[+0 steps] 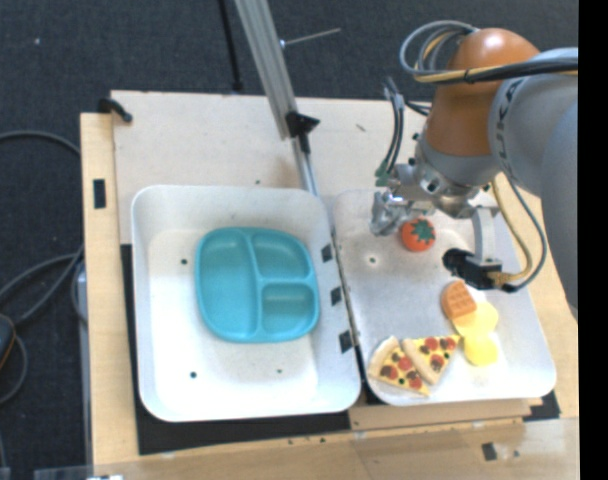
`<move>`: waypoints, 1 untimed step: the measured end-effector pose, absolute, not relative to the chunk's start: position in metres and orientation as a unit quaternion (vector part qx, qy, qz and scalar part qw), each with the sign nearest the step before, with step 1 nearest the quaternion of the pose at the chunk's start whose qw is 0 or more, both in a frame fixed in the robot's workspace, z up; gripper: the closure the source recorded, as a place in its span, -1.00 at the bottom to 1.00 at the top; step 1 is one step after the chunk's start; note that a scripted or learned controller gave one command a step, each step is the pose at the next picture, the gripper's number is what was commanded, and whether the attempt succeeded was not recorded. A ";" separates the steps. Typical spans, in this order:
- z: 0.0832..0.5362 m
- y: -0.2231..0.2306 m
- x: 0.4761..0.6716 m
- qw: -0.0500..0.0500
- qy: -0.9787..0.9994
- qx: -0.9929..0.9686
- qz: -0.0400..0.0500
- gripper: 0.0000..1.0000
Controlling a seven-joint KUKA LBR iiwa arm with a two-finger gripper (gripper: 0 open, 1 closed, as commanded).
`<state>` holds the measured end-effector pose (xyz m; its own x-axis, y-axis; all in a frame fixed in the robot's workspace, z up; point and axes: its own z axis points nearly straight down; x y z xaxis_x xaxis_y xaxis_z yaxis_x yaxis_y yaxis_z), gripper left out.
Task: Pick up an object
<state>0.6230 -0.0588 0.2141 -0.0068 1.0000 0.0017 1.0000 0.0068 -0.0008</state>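
End effector sits over the upper-left corner of the right bin; can't tell whether it grips anything. Red tomato toy lies just beside it, to its lower right, on the bin floor, possibly touching. Tomato is round, no clear long axis; green stem end faces up toward the arm. Orange-yellow toy and pizza slices lie farther down. Teal divided plate is in the left bin.

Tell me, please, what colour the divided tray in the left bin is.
The divided tray is light turquoise blue, clearest in the camera view.
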 end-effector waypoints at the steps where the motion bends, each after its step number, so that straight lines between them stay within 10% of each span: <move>1: 0.212 -0.003 0.629 0.000 -0.710 -0.704 -0.001 1.00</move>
